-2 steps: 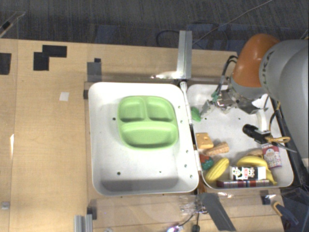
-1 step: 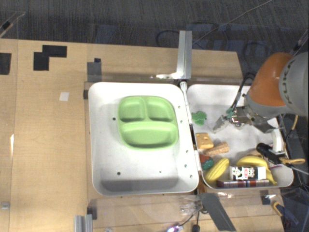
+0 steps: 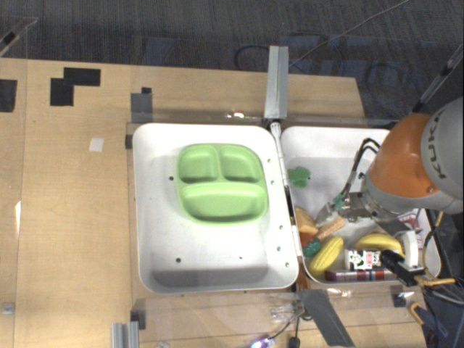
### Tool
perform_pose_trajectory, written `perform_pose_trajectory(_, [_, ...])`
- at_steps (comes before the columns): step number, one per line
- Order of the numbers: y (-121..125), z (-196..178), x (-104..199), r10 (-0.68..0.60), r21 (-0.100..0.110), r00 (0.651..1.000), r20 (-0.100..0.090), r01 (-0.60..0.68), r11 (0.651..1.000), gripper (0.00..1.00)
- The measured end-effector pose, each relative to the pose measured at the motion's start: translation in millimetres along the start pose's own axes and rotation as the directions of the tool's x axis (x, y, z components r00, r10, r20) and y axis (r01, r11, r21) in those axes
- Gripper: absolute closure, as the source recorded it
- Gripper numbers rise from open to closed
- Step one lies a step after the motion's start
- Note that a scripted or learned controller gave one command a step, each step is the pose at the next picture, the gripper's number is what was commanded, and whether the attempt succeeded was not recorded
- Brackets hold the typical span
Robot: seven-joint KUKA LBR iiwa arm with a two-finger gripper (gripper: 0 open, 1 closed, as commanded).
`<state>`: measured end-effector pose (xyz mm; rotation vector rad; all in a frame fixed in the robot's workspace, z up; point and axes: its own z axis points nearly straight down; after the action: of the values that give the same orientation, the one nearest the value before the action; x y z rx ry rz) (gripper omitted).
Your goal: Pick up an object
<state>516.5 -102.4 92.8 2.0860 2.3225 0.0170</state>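
- The gripper [image 3: 341, 210] sits low in the right bin [image 3: 326, 147], near that bin's middle. It is small and partly hidden under the arm [image 3: 409, 169], so it cannot be made out whether it is spread, closed, or gripping anything.
- The objects to pick from lie heaped along the near edge of the right bin, just below and beside the gripper.
- A corn cob [image 3: 326, 253] lies slanted at the bin's near left, touching a small dark green piece [image 3: 311, 249] at the left wall.
- A tan, bread-like piece [image 3: 330, 228] and an orange-brown piece [image 3: 306, 222] lie just above the corn.
- A banana [image 3: 379, 242] lies to the right of the corn, and a dark marker [image 3: 357, 275] lies flat along the near wall.
- A small white carton [image 3: 361, 260] with dark print sits between banana and marker; its print is too small to read.
- A small light green piece [image 3: 298, 175] lies alone by the left wall, farther back, with bare white floor around it.
- The far half of the right bin is open floor.
- The left bin [image 3: 156, 194] holds a green divided plate [image 3: 220, 181], with two small sections at the back and one wide section in front; bare floor surrounds it.
- The arm's grey shell shows the letters "KU".
- Both bins sit on a wooden bench [image 3: 65, 216].
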Motion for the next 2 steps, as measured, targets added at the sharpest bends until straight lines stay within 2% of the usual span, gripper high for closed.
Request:
perform_pose_trajectory(1, [37, -92, 43, 0.375, 0.018, 0.927, -0.001, -0.375, 0.927, 0.0])
perform_pose_trajectory(2, [111, -6, -12, 0.022, 0.015, 1.0, -0.005, -0.022, 1.0, 0.0])
